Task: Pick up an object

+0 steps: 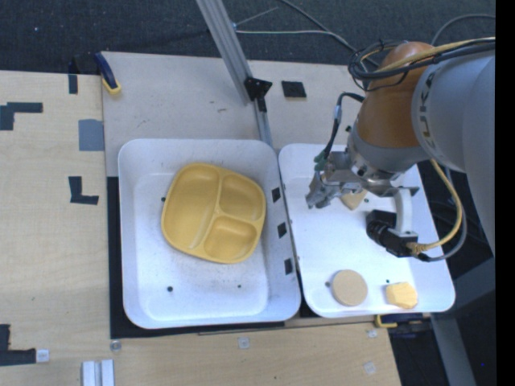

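Note:
A yellow divided plate [214, 212] lies in the left bin [137, 296]. In the right bin [322, 240], a round tan cookie-like disc [349, 288] and a small yellow-orange chunk [401, 295] rest near the front edge. A small tan piece [352, 199] peeks out from under the wrist. My gripper [321, 193] hangs low over the back left part of the right bin, and the arm's grey and orange body covers much of it. Nothing shows between the fingers.
A slanted metal pole [229, 39] rises behind the bins. Black cables [394, 236] loop from the wrist over the right bin's right side. A blue and yellow clamp [108, 75] sits at the bench's back left corner.

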`<state>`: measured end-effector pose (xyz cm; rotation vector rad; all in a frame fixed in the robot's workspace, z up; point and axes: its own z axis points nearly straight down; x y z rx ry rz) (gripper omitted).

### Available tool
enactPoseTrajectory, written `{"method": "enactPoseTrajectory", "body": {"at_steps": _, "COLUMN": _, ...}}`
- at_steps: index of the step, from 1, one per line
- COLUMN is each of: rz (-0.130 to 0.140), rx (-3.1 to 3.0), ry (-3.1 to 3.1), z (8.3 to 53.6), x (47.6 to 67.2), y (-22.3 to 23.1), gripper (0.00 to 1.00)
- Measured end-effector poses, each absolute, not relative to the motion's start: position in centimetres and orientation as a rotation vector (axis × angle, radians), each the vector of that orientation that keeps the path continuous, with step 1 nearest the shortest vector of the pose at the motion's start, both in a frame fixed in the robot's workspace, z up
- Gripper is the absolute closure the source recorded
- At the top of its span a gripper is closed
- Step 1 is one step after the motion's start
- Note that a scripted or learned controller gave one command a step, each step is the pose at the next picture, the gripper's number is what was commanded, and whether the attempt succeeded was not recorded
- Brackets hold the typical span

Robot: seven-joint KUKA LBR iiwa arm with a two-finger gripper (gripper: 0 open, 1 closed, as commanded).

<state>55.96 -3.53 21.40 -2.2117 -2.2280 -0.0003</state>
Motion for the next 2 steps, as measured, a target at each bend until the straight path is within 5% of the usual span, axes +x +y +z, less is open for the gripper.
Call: {"method": "enactPoseTrajectory", "body": {"at_steps": 2, "rz": -0.001, "rx": -2.211, "ry": -2.229, "z": 22.4, "x": 56.1, "y": 8.1, "gripper": 1.00}}
